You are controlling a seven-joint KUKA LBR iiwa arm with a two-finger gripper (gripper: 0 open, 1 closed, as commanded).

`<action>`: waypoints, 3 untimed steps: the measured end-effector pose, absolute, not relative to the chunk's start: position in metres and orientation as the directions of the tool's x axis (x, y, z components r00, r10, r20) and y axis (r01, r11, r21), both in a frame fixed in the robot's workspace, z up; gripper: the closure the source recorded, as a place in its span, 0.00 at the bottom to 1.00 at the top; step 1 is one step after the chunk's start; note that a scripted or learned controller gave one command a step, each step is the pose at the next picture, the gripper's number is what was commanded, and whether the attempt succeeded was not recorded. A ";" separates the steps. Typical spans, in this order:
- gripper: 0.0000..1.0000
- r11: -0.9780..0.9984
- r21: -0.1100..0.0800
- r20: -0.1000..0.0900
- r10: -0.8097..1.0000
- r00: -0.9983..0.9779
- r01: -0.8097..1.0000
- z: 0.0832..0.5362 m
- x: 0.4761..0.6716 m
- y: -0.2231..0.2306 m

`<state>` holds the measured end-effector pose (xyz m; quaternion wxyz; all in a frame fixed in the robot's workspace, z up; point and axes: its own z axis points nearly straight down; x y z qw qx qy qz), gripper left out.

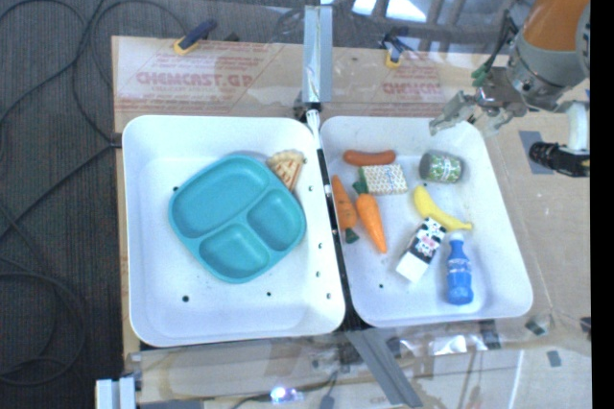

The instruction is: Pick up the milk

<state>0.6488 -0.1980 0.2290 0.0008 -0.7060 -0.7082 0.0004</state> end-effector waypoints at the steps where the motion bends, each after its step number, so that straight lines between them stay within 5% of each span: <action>1: 0.00 0.081 -0.001 -0.005 0.997 -0.081 0.997 0.287 0.669 -0.224; 2: 0.00 -0.130 -0.004 -0.002 0.991 0.130 0.991 0.140 0.598 -0.199; 3: 0.00 -0.234 0.010 -0.002 0.972 0.234 0.972 0.089 0.534 -0.174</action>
